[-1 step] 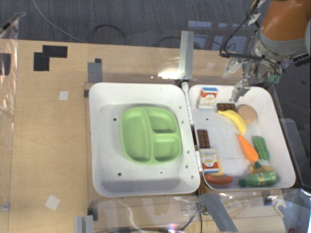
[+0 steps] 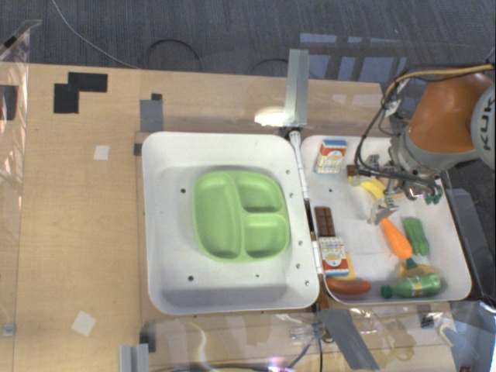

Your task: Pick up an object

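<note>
While I watched remotely, the gripper (image 2: 385, 201) hung over the right bin (image 2: 457, 246), fingers parted and holding nothing. A yellow banana (image 2: 373, 187) lay just beside them, a carrot (image 2: 397, 239) just below. Centring squarely over one item before closing looked wisest.

Two bins (image 2: 155, 285), one green tray (image 2: 236, 215), two cartons (image 2: 331, 156), one carrot (image 2: 397, 239), one bottle (image 2: 411, 287).
</note>
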Controlling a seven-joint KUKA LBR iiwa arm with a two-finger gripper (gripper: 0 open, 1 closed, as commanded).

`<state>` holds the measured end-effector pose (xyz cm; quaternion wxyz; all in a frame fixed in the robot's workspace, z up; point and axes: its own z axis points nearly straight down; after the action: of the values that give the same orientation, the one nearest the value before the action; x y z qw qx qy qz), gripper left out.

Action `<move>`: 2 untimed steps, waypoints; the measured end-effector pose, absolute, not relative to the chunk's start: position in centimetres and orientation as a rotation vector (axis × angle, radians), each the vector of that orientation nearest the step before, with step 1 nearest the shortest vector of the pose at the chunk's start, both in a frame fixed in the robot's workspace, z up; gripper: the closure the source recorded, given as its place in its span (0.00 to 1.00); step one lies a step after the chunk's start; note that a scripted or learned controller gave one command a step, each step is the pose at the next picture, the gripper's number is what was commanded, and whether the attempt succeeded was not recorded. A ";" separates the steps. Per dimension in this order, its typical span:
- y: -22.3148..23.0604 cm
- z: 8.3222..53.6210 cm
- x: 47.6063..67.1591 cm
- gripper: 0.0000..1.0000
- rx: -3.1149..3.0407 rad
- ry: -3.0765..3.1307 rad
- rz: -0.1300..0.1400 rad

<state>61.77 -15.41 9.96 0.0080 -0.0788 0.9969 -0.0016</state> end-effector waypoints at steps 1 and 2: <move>-16.5 9.0 58.1 0.00 -0.278 3.116 -0.005; -17.4 9.0 54.5 0.00 -0.205 3.119 -0.005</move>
<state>54.48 -17.43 9.03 0.0078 -0.0656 0.9978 -0.0017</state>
